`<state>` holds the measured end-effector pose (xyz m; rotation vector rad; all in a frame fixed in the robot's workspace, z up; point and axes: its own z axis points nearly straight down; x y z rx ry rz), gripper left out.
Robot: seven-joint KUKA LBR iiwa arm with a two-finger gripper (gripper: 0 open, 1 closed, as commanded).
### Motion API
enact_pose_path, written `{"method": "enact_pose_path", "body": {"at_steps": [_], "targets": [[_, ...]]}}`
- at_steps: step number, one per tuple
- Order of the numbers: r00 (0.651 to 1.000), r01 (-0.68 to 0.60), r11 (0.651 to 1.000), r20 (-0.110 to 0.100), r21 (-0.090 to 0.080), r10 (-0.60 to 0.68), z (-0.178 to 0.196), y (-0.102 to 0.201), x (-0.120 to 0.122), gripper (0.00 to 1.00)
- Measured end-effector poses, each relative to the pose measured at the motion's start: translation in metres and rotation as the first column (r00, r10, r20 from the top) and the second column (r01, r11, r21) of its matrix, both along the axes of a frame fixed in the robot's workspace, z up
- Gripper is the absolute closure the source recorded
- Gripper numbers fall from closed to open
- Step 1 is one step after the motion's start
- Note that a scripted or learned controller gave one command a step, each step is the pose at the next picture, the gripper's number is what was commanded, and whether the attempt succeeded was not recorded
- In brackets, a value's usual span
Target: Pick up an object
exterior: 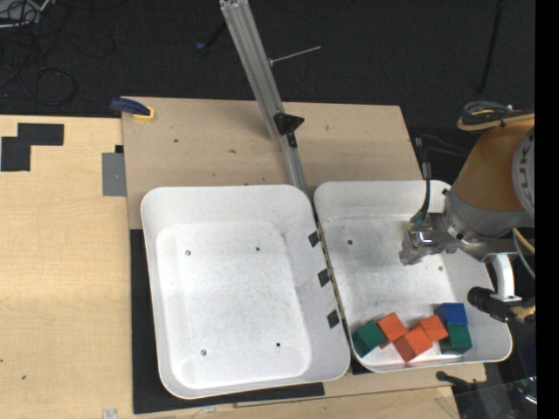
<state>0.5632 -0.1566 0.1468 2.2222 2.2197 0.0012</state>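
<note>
Camera view: matte cube-like blocks [417, 334], possibly foam, in glossy bin [376, 216].

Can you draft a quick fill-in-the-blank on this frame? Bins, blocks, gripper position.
1. The coloured blocks all lie in the ____ bin as seen from the camera.
2. They cluster at that right bin's ____ edge.
3. The block farthest to the view's right on top of the cluster is ____.
4. The gripper hangs over bare bin floor, ____ the blocks.

Missing words: right; near; blue; apart from
</note>
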Motion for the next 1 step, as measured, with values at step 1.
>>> {"method": "enact_pose_path", "body": {"at_steps": [1], "targets": [[1.0, -0.002, 1.0, 0.001, 0.0, 0.002, 0.0436, 0.0026, 0.005, 1.0]]}}
